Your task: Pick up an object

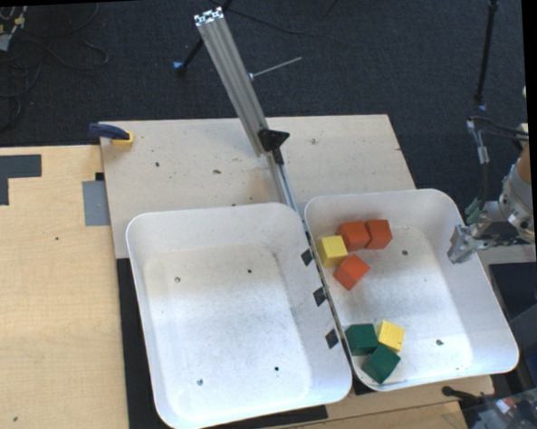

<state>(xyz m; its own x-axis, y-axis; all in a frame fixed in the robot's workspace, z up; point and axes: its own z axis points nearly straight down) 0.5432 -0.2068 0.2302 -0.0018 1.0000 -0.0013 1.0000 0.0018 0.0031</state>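
The right bin (457,329) holds several small blocks. Three orange blocks sit near its far left: two side by side (354,235) (378,233) and one lower down (351,271). A yellow block (333,248) lies beside them against the divider. Near the front, two green blocks (361,338) (382,364) and another yellow block (391,335) cluster together. My gripper (459,245) hangs at the right bin's right rim, apart from all the blocks, with nothing seen between its fingers.
The left bin (153,261) stands beside the right one, with black clips along the shared wall (317,295). A slanted aluminium post (238,79) rises behind the bins. A blue and yellow clamp (111,132) sits at the bench's far left corner.
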